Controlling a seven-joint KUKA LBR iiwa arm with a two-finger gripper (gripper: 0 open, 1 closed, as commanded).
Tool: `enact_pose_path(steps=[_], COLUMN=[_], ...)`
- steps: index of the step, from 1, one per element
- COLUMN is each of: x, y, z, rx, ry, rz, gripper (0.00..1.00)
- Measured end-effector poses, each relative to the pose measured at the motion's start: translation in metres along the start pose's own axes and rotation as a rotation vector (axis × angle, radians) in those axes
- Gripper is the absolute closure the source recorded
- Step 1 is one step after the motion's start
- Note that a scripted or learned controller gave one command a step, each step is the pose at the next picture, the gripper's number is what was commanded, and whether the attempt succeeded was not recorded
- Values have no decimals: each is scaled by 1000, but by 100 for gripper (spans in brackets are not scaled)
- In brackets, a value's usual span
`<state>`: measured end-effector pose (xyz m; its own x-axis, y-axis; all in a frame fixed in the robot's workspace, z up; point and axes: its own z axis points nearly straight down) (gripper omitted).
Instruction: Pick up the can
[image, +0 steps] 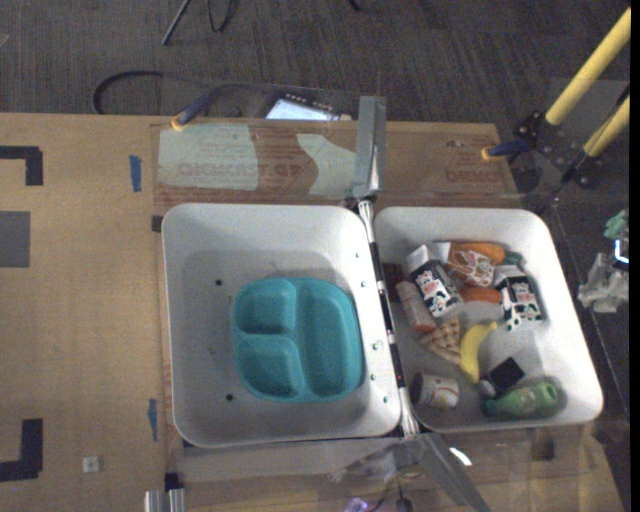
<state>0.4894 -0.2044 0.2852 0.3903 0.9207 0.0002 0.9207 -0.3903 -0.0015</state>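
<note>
Right bin (565, 262) front edge | can (437, 391) lying | beside bottle (522, 400)

Brown cardboard-topped bench (80, 300) marked with black and blue tape; dark grey carpeted floor (420, 50) behind, crossed by a black cable (120, 85); yellow-handled clamps (590, 70) at upper right
</note>
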Motion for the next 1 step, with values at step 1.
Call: enact_pose_path(steps=[1], x=[-8], y=[8], z=[-61], rx=[-3], ry=[-1], rz=[13], gripper=[100])
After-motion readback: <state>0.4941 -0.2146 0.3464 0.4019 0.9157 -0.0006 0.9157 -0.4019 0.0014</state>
